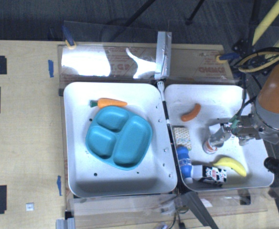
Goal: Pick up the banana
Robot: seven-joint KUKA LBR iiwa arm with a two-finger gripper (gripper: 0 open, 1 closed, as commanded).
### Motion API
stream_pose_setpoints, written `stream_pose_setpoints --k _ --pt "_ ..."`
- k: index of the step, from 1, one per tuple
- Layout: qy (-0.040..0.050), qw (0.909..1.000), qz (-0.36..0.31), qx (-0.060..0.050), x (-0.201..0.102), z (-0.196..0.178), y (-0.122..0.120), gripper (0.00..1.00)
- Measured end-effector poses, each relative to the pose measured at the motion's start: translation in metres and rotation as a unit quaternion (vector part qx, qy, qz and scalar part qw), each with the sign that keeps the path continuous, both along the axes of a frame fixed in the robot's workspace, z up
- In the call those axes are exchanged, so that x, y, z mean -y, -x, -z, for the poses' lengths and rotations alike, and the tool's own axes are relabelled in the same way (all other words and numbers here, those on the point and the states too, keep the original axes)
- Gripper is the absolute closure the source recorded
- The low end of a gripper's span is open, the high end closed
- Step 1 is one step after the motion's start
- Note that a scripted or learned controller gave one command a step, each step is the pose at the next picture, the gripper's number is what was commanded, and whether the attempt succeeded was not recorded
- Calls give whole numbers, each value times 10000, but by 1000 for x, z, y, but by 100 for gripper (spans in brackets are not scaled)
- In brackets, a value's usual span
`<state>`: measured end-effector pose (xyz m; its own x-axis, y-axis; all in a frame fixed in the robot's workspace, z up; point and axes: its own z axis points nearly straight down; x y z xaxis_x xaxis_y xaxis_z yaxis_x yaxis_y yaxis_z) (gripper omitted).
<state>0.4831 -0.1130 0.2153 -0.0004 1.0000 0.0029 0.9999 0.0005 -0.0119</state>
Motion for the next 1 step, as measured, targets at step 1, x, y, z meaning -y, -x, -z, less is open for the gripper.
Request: stream_pose_setpoints --k 1 --pt "-14 9964 -846 14 39 109 6 0"
